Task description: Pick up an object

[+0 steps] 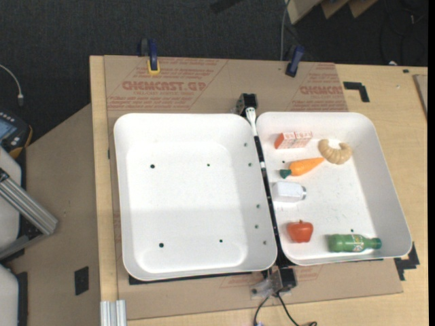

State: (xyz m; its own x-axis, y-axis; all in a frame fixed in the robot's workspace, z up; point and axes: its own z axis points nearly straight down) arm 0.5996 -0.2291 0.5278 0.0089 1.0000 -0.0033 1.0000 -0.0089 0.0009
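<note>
Camera view, right bin [380,156], carrot [304,167], croissant [336,151], green bottle [353,243]

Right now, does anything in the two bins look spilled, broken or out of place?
Nothing stands out. The green bottle lies on its side near the right bin's front edge, but the carrot, tomato, croissant and small box all sit loose inside that bin, intact.
</note>
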